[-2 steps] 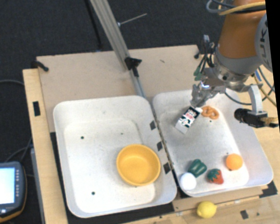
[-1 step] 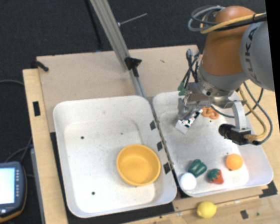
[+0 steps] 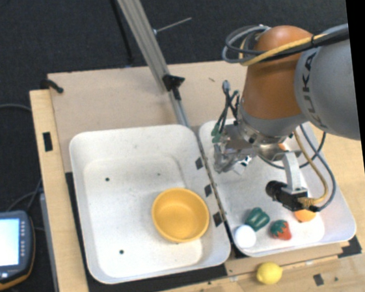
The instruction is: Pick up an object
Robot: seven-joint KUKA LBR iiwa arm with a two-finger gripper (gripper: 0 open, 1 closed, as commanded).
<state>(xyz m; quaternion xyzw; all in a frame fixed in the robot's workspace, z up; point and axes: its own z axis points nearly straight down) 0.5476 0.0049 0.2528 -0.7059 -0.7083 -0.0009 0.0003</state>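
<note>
The hand (image 3: 230,159) hangs low over the right bin's (image 3: 339,225) far-left part; how far open it is, I cannot tell. Best to centre over one loose piece before descending; candidates lie near the front rim: one green block (image 3: 257,218), one white ball (image 3: 245,236), one strawberry (image 3: 281,229), one orange piece (image 3: 304,214); the left bin (image 3: 105,157) holds one yellow bowl (image 3: 180,214); one lemon (image 3: 269,273) sits on the tabletop (image 3: 98,99).

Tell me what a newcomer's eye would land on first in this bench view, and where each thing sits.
The grey arm with its orange band looms in from the right over the right bin, its gripper near that bin's left wall. Next comes the yellow bowl, upright in the left bin near its right wall. A lemon lies outside the bins on the bench's near edge, and small items cluster in the right bin's near end, a strawberry among them.
</note>
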